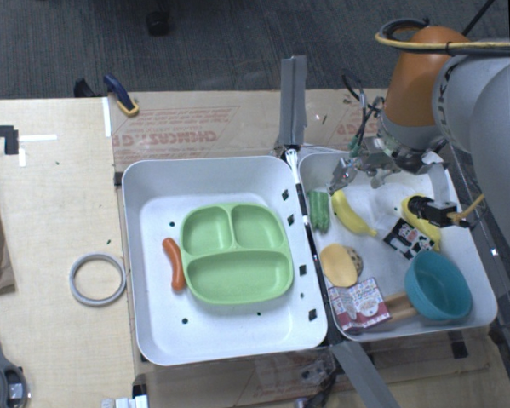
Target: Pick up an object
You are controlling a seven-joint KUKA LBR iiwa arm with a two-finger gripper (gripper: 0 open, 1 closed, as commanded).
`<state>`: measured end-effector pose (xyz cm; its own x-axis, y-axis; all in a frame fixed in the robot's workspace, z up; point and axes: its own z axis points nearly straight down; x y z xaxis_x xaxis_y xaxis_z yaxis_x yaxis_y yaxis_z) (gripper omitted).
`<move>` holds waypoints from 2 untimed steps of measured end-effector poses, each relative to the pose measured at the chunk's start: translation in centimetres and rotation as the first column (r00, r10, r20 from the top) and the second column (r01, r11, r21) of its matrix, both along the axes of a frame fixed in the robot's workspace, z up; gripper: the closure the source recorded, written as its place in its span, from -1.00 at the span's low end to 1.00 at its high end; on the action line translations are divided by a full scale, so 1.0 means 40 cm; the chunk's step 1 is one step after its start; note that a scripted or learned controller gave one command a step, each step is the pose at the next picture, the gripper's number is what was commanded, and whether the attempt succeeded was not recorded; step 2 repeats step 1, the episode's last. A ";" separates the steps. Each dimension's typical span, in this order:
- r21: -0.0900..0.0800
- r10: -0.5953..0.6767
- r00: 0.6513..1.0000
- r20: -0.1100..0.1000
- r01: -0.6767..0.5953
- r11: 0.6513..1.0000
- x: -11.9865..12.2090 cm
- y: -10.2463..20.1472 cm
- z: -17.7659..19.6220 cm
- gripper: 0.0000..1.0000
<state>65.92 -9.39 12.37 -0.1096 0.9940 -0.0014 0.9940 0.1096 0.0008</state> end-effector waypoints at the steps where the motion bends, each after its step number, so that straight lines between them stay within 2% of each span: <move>1: -0.001 0.098 0.995 0.003 -0.098 0.995 -0.039 -0.006 -0.073 -1.00; 2: -0.001 0.098 0.995 0.003 -0.098 0.995 -0.039 -0.006 -0.073 -1.00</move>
